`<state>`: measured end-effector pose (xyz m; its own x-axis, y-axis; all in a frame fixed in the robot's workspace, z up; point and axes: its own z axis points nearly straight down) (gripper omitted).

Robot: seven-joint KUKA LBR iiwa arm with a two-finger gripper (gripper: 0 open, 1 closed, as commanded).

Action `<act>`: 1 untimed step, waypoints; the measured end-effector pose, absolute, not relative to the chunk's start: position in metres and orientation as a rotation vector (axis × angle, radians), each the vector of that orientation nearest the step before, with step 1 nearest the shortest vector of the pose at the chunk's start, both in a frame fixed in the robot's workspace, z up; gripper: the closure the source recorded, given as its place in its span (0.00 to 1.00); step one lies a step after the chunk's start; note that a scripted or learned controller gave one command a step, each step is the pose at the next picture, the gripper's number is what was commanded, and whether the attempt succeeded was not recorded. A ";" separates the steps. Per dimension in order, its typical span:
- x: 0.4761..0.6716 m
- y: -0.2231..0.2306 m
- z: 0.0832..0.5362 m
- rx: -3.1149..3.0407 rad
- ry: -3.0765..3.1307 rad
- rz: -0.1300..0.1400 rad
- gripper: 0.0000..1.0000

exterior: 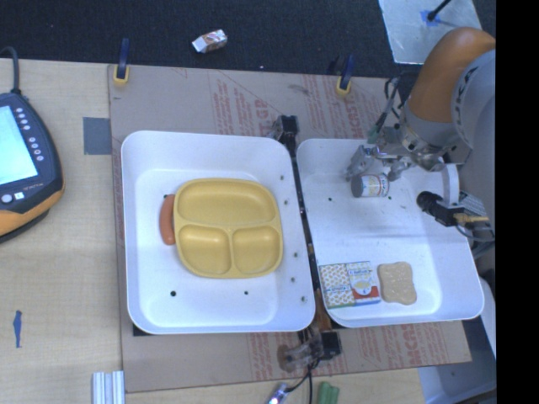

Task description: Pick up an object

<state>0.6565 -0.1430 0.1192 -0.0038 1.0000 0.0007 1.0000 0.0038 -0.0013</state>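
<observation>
Pincer (364,165) above small can (370,185), right bin (438,301)

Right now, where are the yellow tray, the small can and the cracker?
yellow tray (227,225): camera view, centre divider.
small can (370,185): camera view, its side.
cracker (397,282): camera view, middle of its top.

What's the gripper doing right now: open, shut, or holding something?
Gripper: cannot be told; it sits right at the small can in the right bin, grasp unclear.
</observation>
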 end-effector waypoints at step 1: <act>0.656 -0.127 0.094 -2.214 -2.225 0.004 0.00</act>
